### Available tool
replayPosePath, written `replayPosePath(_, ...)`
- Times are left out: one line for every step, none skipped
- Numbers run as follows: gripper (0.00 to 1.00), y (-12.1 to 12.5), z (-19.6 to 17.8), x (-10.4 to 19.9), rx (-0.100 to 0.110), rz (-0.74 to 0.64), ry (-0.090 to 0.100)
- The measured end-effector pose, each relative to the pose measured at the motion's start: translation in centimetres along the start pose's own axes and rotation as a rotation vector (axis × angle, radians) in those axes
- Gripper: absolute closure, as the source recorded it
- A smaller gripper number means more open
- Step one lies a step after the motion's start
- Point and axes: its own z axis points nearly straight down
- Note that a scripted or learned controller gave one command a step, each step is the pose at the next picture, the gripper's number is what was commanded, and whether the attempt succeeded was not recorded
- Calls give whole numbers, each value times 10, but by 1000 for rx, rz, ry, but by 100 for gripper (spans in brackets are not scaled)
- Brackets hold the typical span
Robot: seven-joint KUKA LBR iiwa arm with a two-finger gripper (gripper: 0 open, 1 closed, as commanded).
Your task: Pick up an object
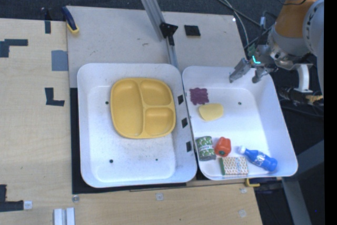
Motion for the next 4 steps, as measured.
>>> replayPosePath(0, 1, -2, 0, -5, -1, -1)
replayPosePath(0, -6, 43, 1, -1, -1, -1)
replayPosePath(0, -6, 108, -1, 0, -1, -1)
replayPosePath(0, -6, 109, -1, -6, -1, -3)
